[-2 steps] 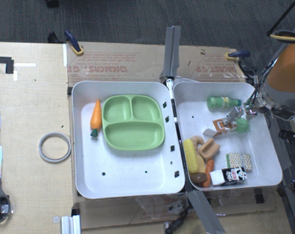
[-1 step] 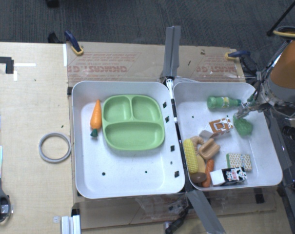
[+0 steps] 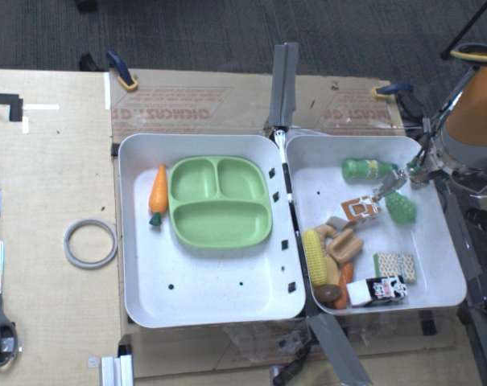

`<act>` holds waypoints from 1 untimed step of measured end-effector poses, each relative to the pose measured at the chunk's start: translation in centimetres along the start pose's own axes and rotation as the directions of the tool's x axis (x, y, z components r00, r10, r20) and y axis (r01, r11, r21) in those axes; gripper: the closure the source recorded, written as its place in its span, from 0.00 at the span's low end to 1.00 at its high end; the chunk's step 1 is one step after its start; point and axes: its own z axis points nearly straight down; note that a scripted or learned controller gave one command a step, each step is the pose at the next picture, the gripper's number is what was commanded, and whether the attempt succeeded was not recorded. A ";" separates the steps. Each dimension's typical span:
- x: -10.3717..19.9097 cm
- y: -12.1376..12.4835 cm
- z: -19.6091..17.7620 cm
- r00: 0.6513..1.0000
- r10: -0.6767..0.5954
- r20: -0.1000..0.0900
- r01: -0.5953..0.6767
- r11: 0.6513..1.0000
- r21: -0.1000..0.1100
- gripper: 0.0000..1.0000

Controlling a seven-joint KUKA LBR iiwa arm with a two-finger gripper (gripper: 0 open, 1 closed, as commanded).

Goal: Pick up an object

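The right bin (image 3: 444,240) holds a green bottle (image 3: 368,168), a green bumpy toy (image 3: 401,208), an orange-and-white packet (image 3: 361,208), a yellow corn cob (image 3: 315,257), a hot dog bun (image 3: 344,248), a patterned box (image 3: 395,266) and a black-and-white carton (image 3: 377,290). My gripper (image 3: 394,185) reaches in from the right, low over this bin. It sits between the bottle and the bumpy toy, with its tip right beside the packet's upper right corner. Whether it touches the packet is unclear. The left bin (image 3: 146,288) holds a green divided plate (image 3: 220,200) and a carrot (image 3: 158,193).
The arm's orange band (image 3: 476,111) and cables hang over the right bin's far right corner. A grey tape ring (image 3: 90,242) and scissors (image 3: 0,332) lie on the bench to the left. A metal post (image 3: 283,87) rises behind the wall between the bins.
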 end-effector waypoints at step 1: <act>1.3 -3.7 1.7 1.000 0.011 -0.013 -0.011 1.000 0.014 0.00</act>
